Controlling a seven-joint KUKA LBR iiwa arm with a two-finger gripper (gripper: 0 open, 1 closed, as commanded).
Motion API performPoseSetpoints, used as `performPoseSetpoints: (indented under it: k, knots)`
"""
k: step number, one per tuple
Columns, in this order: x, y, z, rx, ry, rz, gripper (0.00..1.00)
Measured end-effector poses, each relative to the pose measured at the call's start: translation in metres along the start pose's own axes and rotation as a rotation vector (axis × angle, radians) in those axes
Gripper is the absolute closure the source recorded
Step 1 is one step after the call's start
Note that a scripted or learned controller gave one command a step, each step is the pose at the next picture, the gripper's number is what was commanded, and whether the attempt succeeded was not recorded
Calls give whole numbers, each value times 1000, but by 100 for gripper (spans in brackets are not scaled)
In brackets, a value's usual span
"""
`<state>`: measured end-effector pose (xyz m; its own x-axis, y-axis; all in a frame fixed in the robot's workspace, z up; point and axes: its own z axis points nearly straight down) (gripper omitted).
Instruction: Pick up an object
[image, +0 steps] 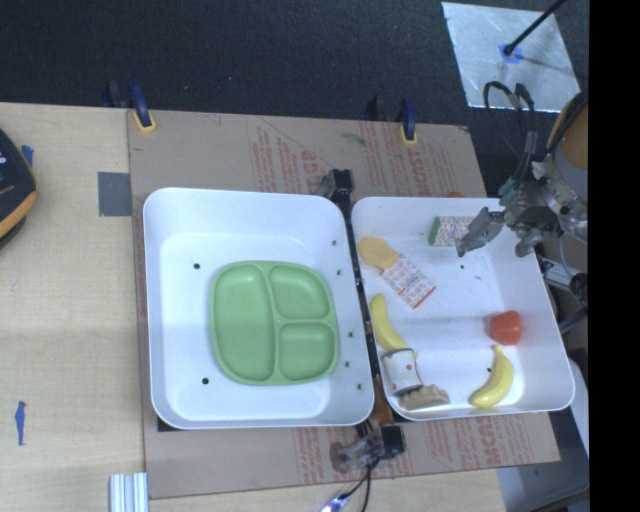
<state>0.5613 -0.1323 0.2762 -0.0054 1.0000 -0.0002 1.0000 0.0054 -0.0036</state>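
The right bin (455, 310) holds several objects. A green and white packet (449, 230) lies at its far side, and a yellow lump (375, 252) and a pink patterned packet (411, 282) lie at the far left. One banana (385, 322) rests along the left wall, with a small can (403, 371) and a brown piece (426, 398) below it. A red object (506, 326) and a second banana (495, 378) sit at the right. My gripper (500, 238) hangs over the bin's far right corner, open, with nothing between its fingers. Its left finger (476, 232) is just right of the green and white packet.
The left bin (170, 300) holds a green divided plate (273, 322). Clamps (407, 118) pin the cardboard sheet at the back. A black and orange device (12, 190) lies at the bench's left edge.
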Motion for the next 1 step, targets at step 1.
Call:
performPoseSetpoints:
  k: [1]
  knots:
    - [23,90,108,2,-1,0,0]
